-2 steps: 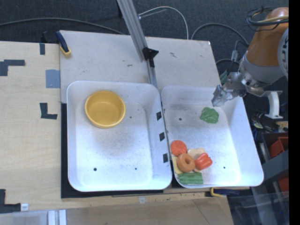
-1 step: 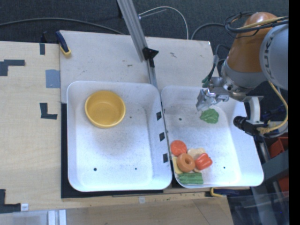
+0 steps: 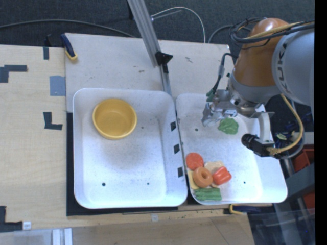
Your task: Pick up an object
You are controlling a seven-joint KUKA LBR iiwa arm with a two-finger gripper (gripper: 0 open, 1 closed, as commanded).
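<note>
My gripper hangs over the back part of the right bin, fingers pointing down toward the bin floor. A green leafy toy lies just to its right, partly under the wrist. Near the bin's front left corner sits a cluster of toy foods: a red tomato, an orange donut ring, a red pepper, a pale piece and a green piece. I see nothing between the fingers.
The left bin holds a yellow bowl at its back left. A slanted metal pole crosses the bench behind the bins. Cables trail at the back right.
</note>
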